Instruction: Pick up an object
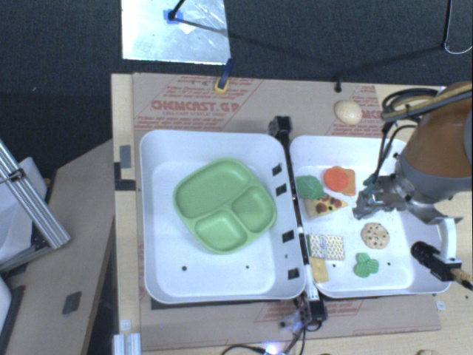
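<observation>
Reaching stage: the end effector (pixel 367 202) hung over the right bin (pixel 399 283), right of centre in the frame, so the approach to a pick looked under way and nothing was lifted yet
End effector state: cannot tell; the dark metal tip was too small and cluttered to read, and no object showed gripped in it
Nearest candidates: the pizza slice (pixel 326 205) lay just left of the tip, the chocolate chip cookie (pixel 375 235) just below it, and the orange-red piece (pixel 339 178) up and to the left
Other objects in right bin: a green leafy piece (pixel 309 187) touched the pizza slice's upper left, a checked cracker (pixel 327 247) sat lower left with a yellow strip (pixel 319 270) under it, and a small green piece (pixel 366 266) lay near the lower edge
Left bin: the left bin (pixel 170 272) held a green divided plate (pixel 225 205), well apart from the arm
Next move, as a judgement: the tip would need to settle on one item, probably the cookie or the pizza slice, drop straight down and close around it without nudging its neighbours
Arm pose: the arm (pixel 436 154) entered from the right edge, its bulky brownish wrist above the bin's right half, cables (pixel 395 106) looping at its upper side, the tip pointing down and left
Outside the bins: a pale egg-shaped object (pixel 348 111) rested on the tabletop (pixel 192 102) above the right bin
</observation>
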### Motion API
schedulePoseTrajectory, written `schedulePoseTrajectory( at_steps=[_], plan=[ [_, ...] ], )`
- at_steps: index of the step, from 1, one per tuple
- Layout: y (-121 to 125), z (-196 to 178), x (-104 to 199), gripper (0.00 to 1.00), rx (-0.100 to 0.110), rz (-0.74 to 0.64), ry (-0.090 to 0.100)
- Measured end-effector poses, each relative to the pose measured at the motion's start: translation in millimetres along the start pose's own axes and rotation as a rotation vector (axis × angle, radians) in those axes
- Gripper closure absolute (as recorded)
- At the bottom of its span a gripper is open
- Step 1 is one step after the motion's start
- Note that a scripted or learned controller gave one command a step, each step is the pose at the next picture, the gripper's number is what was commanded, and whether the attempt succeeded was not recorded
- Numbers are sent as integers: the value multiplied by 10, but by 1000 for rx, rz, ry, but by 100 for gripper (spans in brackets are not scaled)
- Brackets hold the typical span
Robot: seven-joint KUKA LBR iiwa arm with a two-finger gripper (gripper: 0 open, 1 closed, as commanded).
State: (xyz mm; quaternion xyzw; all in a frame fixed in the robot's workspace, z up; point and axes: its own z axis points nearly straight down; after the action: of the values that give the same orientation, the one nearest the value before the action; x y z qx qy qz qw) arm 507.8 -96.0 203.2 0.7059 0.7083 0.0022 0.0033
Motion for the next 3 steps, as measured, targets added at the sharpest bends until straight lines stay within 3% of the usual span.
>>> schedulePoseTrajectory(
  at_steps=[1, 2, 3],
  plan=[
    [17, -225, -2, 100, 3, -1, 1],
    [465, -299, 141, 100, 2, -4, 1],
    [666, -312, 177, 100, 4, -3, 2]
  ],
)
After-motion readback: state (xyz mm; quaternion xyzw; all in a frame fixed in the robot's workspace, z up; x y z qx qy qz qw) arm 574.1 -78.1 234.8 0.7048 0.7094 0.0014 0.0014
